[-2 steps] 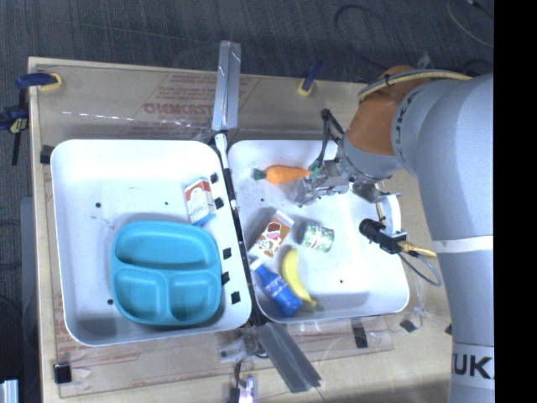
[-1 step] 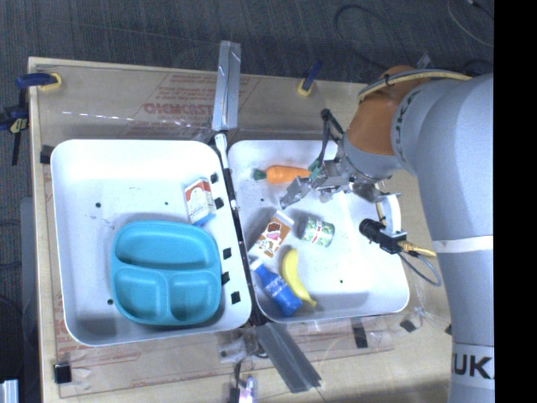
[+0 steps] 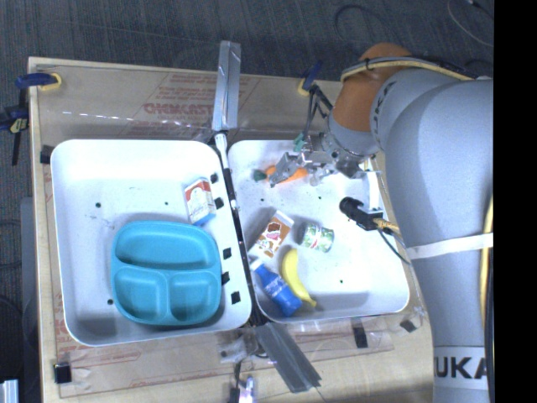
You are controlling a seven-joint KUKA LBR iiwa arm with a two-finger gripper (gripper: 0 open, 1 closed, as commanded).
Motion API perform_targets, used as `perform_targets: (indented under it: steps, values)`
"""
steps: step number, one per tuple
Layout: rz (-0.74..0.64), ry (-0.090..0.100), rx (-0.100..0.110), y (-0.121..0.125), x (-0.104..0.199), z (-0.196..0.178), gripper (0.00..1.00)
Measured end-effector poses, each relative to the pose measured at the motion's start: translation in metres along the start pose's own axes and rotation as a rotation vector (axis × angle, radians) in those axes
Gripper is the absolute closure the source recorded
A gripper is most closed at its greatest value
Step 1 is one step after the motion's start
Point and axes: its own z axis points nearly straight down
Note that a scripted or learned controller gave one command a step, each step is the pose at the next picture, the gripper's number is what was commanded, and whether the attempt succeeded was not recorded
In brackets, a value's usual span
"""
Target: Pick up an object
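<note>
My gripper [image 3: 295, 168] is down in the far part of the right bin [image 3: 369, 296], near its back wall. An orange carrot-like toy [image 3: 288, 175] with a green end [image 3: 259, 175] lies right at the gripper, partly covered by it. Closer to the front of the same bin are a small green-and-white can [image 3: 317, 238], a printed snack carton [image 3: 273, 235], a yellow banana [image 3: 295, 277] and a blue packet [image 3: 275, 290].
The left bin [image 3: 75, 183] holds a blue divided tray [image 3: 168, 272] and a small red-and-white carton [image 3: 198, 200] near the divider. The grey arm [image 3: 436, 166] covers the right bin's right side. A metal bar [image 3: 226, 86] stands behind the bins.
</note>
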Motion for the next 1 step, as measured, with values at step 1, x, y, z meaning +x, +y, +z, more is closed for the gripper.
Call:
perform_targets:
  steps: [1]
  values:
    - [0.272, 0.001, 0.006, -0.0324, 0.0443, 0.0094, 0.00]
